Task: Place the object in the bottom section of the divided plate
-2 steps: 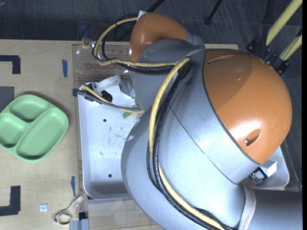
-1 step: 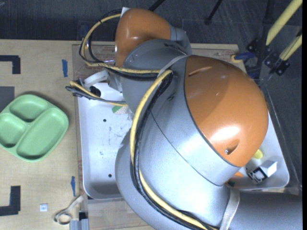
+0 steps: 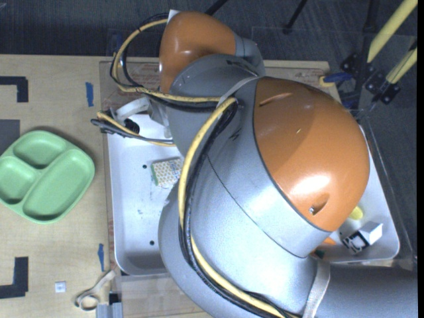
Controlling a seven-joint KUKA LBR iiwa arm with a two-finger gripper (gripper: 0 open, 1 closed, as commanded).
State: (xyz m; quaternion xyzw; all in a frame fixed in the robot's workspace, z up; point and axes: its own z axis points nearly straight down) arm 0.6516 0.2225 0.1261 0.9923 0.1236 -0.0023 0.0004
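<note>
A robotics lab: arm (image 3: 278, 177) over a wooden bench (image 3: 53, 91) with tape marks (image 3: 20, 88) and tripod stands (image 3: 301, 5).

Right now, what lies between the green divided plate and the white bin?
In the camera view, a bare strip of light wooden bench top separates the green divided plate from the white bin; nothing rests on it.

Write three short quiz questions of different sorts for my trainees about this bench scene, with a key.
1. True or false: the green three-section plastic plate rests inside the shallow white bin.
2. Which lies in that bin near its upper middle? A) a small patterned square item B) a red ball C) a steel spoon
3. Fill in: the big grey arm with orange covers hangs over the white ____.

Key
1. False; it rests on the wooden bench to the left of the bin.
2. A
3. bin
</note>
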